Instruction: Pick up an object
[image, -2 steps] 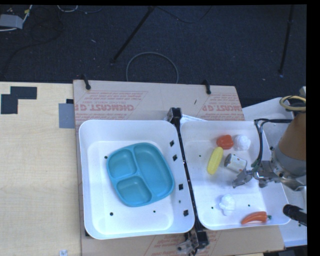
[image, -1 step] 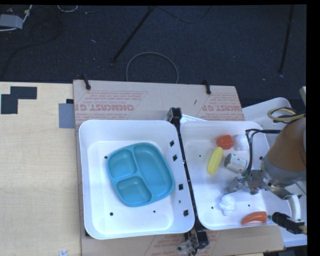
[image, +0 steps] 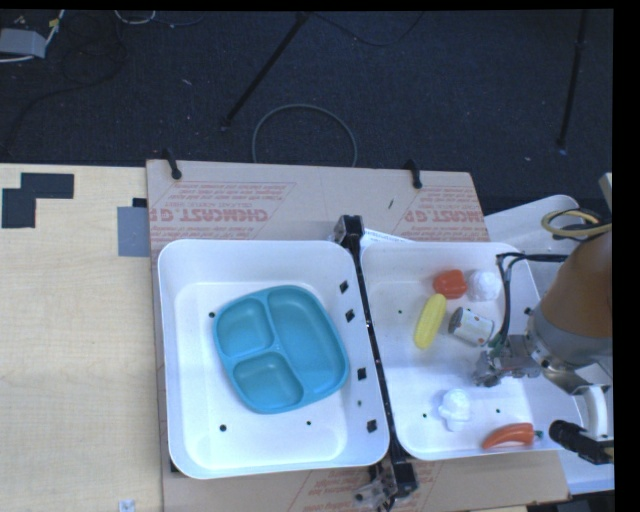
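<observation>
Listing, left to right, what lay before you at this moment, with the risk each item carried.

Worktop (image: 70, 350): pale wood, bearing a cardboard sheet (image: 300, 205) under both bins.

Left bin (image: 180, 300): held one blue divided tray (image: 281, 347), lying flat near the middle. You had nothing loose to grasp here; a try on the tray's shallow rim would likely have slipped.

Right bin (image: 400, 420): held the candidates for your pick.
- Yellow oblong piece (image: 431, 320), tilted, upper middle.
- Orange-red piece (image: 450, 283), just above it, near touching. A descent between the two could have nudged both and taken neither.
- White round piece (image: 486, 285), beside the orange-red one at the back wall; the wall could have blocked one finger.
- Small grey-and-white cylinder (image: 470, 323), lying on its side, just left of the hand. It looked apt to roll away if pushed.
- White lumpy piece (image: 455, 407), lower middle, pale against the bin.
- Orange curved piece (image: 509, 436), low, close to the front wall.

Hand (image: 492, 368): low over the right side of the right bin, between cylinder and white lump. You could not tell from this view whether it was released or clenched, and nothing was seen between its fingers. Closing there risked an empty grasp.

Arm (image: 580, 300): entered from the right, hiding part of the bin's far side.
</observation>
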